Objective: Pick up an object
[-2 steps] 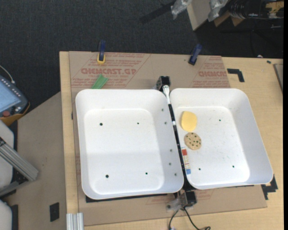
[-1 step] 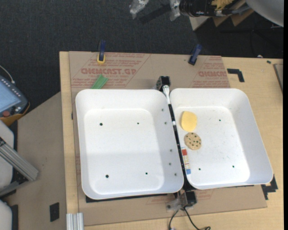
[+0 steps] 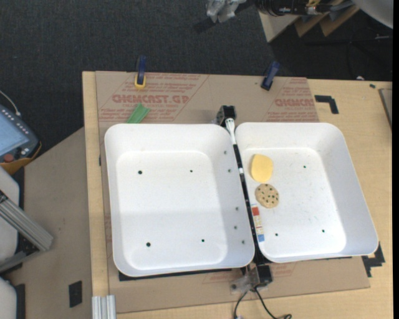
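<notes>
End effector (image 3: pixel 221 7): parked well beyond the counter's far edge, away from both bins, probably to give the camera an unblocked look before a try. Released or clenched: cannot tell, too small and blurred.

Near the far left corner, a yellow clamp (image 3: pixel 141 75) pinning the cardboard sheet (image 3: pixel 187 93) so as not to slide, with a green scrap (image 3: pixel 138 113) just beside it, outside the bins and likely out of play.

Next, the left bin (image 3: pixel 124 205), white floor marked with a few dark dots.

Between the bins, a black bar (image 3: pixel 239 168), apparently tying the two rims together.

Then, at the far edge, a blue clamp (image 3: pixel 270 76) doing the same job as the yellow one.

Last, the right bin (image 3: pixel 336 205), with every candidate crowded toward its left wall: a yellow piece (image 3: pixel 262 167), a speckled cookie (image 3: pixel 268 195) near it on the front side, apart, and a thin striped stick (image 3: pixel 257 223) lying along the wall. Judged easiest to pick: yellow piece or cookie, with room around each; stick too close to the wall for a clean approach.
</notes>
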Action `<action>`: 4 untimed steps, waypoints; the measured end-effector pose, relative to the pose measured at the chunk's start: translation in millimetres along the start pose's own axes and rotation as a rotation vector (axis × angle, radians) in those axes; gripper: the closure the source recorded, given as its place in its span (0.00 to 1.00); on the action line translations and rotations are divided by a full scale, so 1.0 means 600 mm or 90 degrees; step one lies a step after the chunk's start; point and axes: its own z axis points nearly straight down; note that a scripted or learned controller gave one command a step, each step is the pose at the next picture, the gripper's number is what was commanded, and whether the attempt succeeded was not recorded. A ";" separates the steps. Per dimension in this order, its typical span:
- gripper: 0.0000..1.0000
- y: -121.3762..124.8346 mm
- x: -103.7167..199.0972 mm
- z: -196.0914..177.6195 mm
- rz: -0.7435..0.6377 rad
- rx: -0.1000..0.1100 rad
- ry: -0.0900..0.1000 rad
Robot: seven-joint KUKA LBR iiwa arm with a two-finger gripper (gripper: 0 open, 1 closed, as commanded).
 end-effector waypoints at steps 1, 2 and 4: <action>1.00 -0.009 0.052 0.428 0.001 0.018 -0.004; 1.00 -0.091 0.085 0.405 -0.001 0.010 0.000; 1.00 -0.232 0.083 0.255 0.000 0.002 0.002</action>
